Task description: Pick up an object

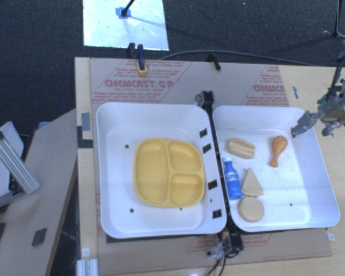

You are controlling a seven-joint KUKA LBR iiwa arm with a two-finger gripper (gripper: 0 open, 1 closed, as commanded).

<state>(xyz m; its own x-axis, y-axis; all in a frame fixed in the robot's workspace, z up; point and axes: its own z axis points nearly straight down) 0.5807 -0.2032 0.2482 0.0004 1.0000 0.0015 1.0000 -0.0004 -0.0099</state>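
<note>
We see the table [178,73] carrying two shallow white bins side by side. The left bin [112,211] holds a yellow divided plate [168,171] — it lies flat near the bin's middle. The right bin [316,194] holds five small things: a blue bottle [232,179] lying along its left wall, a tan wedge [252,183] just beside the bottle, a round biscuit [251,209] below the wedge, a bread roll [241,148] above them, and an orange drumstick [278,148] to the roll's right. The gripper [311,123] hangs over the right bin's upper right edge, fingers spread apart with nothing between them — well apart from the drumstick.
</note>
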